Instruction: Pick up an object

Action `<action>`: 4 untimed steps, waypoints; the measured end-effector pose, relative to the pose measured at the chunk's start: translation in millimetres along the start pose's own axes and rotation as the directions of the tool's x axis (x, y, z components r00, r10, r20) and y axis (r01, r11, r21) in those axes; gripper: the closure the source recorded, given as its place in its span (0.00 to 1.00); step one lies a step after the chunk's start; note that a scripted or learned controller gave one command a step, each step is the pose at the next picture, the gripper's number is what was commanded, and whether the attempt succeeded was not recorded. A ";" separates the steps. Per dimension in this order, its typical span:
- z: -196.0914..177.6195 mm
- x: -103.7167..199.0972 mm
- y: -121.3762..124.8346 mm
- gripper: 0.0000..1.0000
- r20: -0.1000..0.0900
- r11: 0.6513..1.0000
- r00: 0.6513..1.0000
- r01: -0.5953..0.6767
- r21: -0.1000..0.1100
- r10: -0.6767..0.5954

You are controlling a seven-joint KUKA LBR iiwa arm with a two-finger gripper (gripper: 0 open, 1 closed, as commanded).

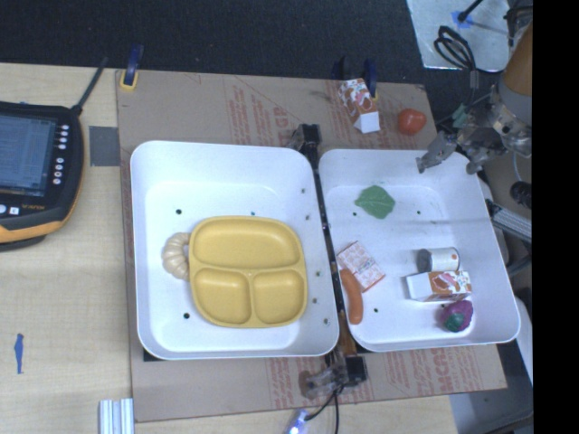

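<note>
Jaws (450,153) spread wide, holding nothing, over right bin (507,306) far corner. Little white carton (439,284) near front edge: light, stiff, easy to pinch across flat sides.

The grey arm (517,80) enters from the right edge, its gripper (455,151) held near the upper right, dark jaws splayed apart with seemingly nothing between them.
</note>
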State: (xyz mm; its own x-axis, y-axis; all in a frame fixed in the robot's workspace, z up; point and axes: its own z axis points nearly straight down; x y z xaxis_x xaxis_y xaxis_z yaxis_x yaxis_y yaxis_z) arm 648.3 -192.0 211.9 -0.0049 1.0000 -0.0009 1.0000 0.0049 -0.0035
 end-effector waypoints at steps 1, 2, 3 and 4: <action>121.3 23.5 -54.9 0.00 -0.001 1.000 1.000 0.001 0.003 -0.001; 119.7 -19.6 8.5 0.00 -0.001 1.000 1.000 0.000 -0.002 0.000; 120.5 15.1 -67.8 0.00 -0.001 1.000 1.000 0.000 0.001 0.000; 60.2 -2.1 8.9 0.00 0.000 1.000 1.000 -0.001 -0.004 0.001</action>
State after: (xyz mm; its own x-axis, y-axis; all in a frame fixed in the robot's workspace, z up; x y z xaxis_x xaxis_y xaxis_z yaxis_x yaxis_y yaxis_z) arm 657.1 -194.1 151.7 -0.0042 1.0000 -0.0009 1.0000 0.0042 0.0009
